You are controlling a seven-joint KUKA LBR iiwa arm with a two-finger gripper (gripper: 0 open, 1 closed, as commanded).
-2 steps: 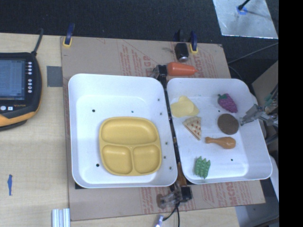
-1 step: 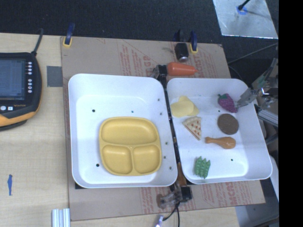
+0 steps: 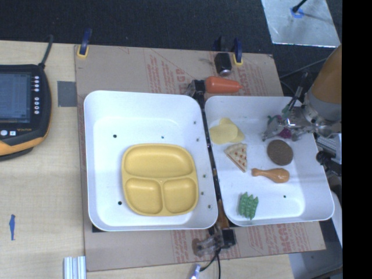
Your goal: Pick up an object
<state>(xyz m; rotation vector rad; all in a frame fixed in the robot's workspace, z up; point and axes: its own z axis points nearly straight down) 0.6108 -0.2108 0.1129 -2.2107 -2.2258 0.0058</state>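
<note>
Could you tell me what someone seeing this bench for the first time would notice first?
Probably the yellow divided plate, lying alone in the left bin. Next, the small things scattered in the right bin: a brown disc, a drumstick, a green piece, a wedge and a pale yellow lump. The gripper sits at that bin's far right corner, just above the disc.

arm (image 3: 328, 80): cut by right edge | jaws: spacing unclear, cluttered
</note>
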